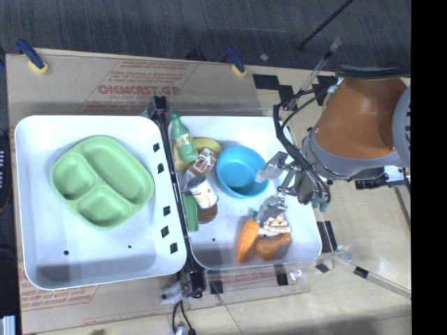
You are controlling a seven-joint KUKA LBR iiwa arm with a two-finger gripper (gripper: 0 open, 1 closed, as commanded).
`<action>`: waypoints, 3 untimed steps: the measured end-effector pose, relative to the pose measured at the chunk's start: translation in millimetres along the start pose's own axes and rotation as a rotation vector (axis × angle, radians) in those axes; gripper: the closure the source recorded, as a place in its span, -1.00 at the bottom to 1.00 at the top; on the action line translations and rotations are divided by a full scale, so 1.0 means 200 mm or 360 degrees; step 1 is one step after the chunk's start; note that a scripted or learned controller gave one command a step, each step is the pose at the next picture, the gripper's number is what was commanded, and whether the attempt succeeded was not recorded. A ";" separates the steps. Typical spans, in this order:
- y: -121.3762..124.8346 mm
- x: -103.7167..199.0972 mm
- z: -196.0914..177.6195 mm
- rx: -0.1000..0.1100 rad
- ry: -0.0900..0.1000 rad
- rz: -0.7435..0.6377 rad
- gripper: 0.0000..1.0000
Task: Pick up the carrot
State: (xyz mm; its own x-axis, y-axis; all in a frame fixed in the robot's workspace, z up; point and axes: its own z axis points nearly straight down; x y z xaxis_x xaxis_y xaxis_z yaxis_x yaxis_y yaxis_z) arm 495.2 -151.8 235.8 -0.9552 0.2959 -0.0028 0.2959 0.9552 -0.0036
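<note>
Over the right bin (307, 208), the claw (274, 202) hangs with its fingers spread and nothing between them, just above the carrot (246, 240). That carrot lies near the bin's front edge, touching a brown bread-like piece (274, 245). Beyond sit a blue bowl (239, 171) and a green bottle (181, 137); the left bin (35, 187) holds a green divided plate (102, 180).

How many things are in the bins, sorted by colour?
Green: 2, the green divided plastic plate and the green plastic bottle
Blue: 1, the round blue bowl
Yellow: 1, the yellow banana
Orange: 1, the orange carrot
Brown: 3, a brown bread-like piece and two small brown-and-white containers
Total: 8 that I can tell apart
</note>
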 end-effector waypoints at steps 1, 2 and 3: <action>0.07 0.12 0.72 -0.0005 0.0016 -0.0018 -1.00; 0.07 0.11 0.66 -0.0003 0.0012 -0.0030 1.00; -0.02 -0.03 0.45 -0.0001 0.0004 0.0316 1.00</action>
